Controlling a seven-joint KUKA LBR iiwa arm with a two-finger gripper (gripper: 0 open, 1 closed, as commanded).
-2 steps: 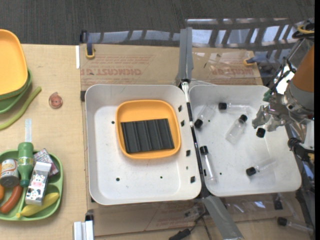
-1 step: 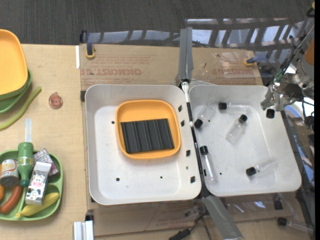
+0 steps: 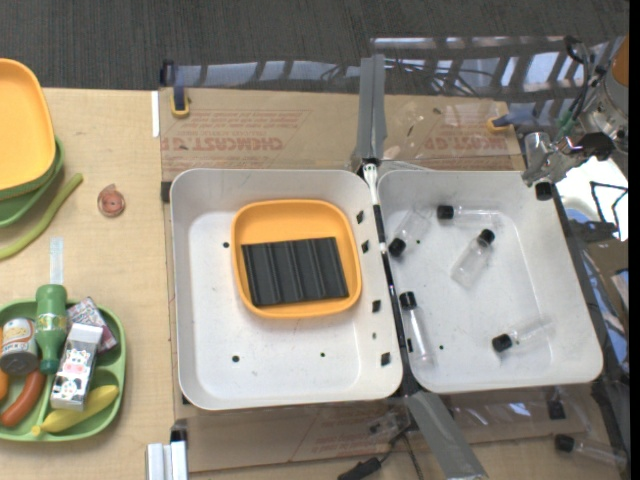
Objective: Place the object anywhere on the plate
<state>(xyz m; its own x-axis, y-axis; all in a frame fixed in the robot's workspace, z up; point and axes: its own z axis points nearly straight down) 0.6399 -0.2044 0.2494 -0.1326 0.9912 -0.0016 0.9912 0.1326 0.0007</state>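
An orange plate (image 3: 293, 211) lies in the left bin (image 3: 205, 298). A dark grey ribbed block (image 3: 297, 271) rests flat on the plate, covering most of its middle. Several clear vials with black caps lie scattered in the right bin (image 3: 560, 298), among them one (image 3: 474, 254) near the middle and one (image 3: 520, 334) at the front right. My gripper (image 3: 543, 164) hangs at the far right corner of the right bin, above its rim and well away from the plate. It looks small and is partly lost among cables.
On the bench to the left stand stacked orange and green plates (image 3: 20, 138), a small pink piece (image 3: 111, 201) and a green tray (image 3: 95, 413) of toy food. Cardboard (image 3: 270, 133) and a metal frame (image 3: 470, 53) run behind the bins.
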